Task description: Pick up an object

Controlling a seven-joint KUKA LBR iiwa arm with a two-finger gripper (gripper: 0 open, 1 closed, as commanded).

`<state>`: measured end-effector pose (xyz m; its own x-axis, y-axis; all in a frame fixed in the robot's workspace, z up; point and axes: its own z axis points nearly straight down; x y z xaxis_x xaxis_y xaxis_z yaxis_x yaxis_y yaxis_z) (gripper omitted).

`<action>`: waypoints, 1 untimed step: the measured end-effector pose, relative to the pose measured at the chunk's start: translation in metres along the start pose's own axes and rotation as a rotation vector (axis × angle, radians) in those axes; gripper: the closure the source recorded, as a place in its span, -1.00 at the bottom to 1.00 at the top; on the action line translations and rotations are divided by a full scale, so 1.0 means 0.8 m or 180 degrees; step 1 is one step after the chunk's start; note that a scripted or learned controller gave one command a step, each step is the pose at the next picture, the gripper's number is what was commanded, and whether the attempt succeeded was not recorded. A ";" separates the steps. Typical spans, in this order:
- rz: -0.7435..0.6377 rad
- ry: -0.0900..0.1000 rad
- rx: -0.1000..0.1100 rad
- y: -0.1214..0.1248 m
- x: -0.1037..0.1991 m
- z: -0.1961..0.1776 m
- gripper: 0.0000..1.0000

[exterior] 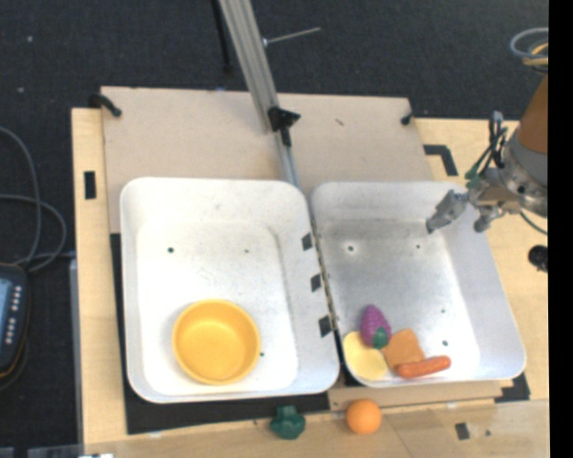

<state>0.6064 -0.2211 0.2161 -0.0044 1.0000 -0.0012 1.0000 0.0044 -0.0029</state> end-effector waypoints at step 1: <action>0.0011 0.0000 0.0005 0.001 0.001 0.079 -1.00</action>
<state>0.6069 -0.2202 0.1529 -0.0010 1.0000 -0.0011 1.0000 0.0010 -0.0045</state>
